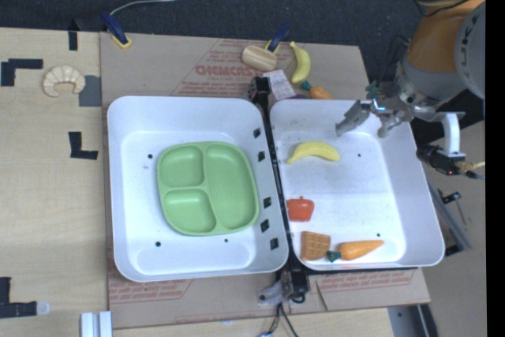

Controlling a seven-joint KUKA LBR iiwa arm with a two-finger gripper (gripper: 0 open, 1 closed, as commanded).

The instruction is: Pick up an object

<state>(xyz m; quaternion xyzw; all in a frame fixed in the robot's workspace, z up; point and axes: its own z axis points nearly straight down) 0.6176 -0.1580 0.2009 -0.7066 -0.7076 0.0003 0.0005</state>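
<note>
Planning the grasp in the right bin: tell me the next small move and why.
Probably ease the gripper down and toward the left, over the banana. The open fingers hang near the right bin's far edge with nothing between them, and the banana lies closest, apart from the other toys.

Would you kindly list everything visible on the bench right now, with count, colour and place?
bins: 2, white, side by side on the bench
divided plate: 1, green, in the left bin
banana: 1, yellow, upper part of the right bin
tomato-like piece: 1, red, left edge of the right bin
waffle: 1, orange-brown, near edge of the right bin
carrot: 1, orange, beside the waffle
second banana: 1, yellow, on the cardboard behind the bins
bread roll: 1, tan, beside that banana
croissant: 1, pale, far left on the bench
arm: 1, grey and orange, at the right
pincer: 1, grey, above the right bin's far edge
</note>
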